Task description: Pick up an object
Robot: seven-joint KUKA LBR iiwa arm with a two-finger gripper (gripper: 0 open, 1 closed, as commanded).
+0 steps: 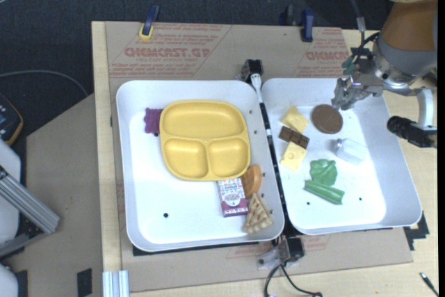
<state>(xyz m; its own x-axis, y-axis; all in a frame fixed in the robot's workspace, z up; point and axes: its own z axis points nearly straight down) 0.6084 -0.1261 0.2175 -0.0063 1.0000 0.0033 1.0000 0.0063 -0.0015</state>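
Here the gripper (345, 98) hangs over the right bin (400, 177), just beside the brown round cookie (327, 119) lying on the bin floor; its state cannot be told.

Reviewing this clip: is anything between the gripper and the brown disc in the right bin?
Nothing visible. The gripper hangs just above and right of the brown disc, with bare bin floor between them; the yellow block lies on the disc's far side.

A cardboard-topped bench (208, 52) bears two shallow white bins, left bin (139, 212) and right bin (389, 198), touching side by side.
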